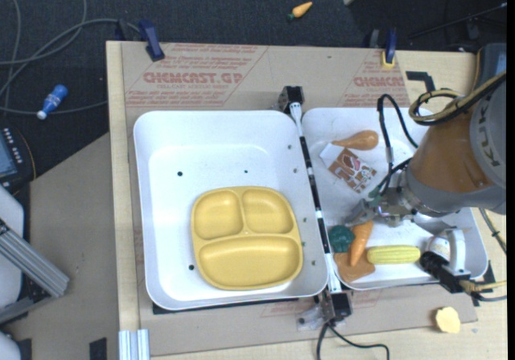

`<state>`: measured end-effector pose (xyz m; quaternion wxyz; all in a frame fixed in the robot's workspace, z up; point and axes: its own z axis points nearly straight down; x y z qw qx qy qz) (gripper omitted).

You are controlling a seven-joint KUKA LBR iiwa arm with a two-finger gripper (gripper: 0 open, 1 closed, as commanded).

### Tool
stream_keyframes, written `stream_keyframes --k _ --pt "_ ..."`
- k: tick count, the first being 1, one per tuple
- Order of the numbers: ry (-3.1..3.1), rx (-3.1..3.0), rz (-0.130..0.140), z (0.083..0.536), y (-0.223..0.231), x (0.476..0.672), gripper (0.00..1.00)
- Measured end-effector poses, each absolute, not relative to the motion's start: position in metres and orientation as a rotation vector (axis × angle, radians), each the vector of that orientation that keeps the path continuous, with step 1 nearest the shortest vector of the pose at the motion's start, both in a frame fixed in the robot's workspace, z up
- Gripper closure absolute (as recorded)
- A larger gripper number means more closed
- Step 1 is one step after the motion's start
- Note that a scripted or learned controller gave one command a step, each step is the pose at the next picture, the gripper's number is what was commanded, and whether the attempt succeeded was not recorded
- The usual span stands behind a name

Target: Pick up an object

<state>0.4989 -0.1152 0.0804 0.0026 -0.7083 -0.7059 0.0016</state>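
Note:
The right bin [322, 126] holds several toy foods: an orange drumstick [357, 140], a flat wrapped packet [352, 170], a green piece [341, 237], an orange carrot [360, 243] and a yellow corn cob [393, 254]. My gripper [378, 209] reaches down into this bin from the right, just above the carrot and below the packet. Its tips are dark and small against the bin floor. The arm's orange band [447, 161] covers the bin's right part.
The left bin [161, 149] holds a yellow divided plate [245, 237]. A black clamp bar [308, 181] runs between the bins. A yellow piece [447, 319] lies on the bench at the lower right. Cables [394, 121] loop over the right bin's top.

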Motion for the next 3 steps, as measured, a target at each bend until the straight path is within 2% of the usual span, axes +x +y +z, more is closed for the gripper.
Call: stream_keyframes --k 1,2,3 --pt "-2.222 -2.224 -0.001 0.094 -0.114 0.502 1.00" --pt "-2.237 -2.217 -0.016 0.190 -0.055 0.544 1.00" --pt "-2.229 -2.218 -0.007 0.231 -0.017 0.514 1.00"
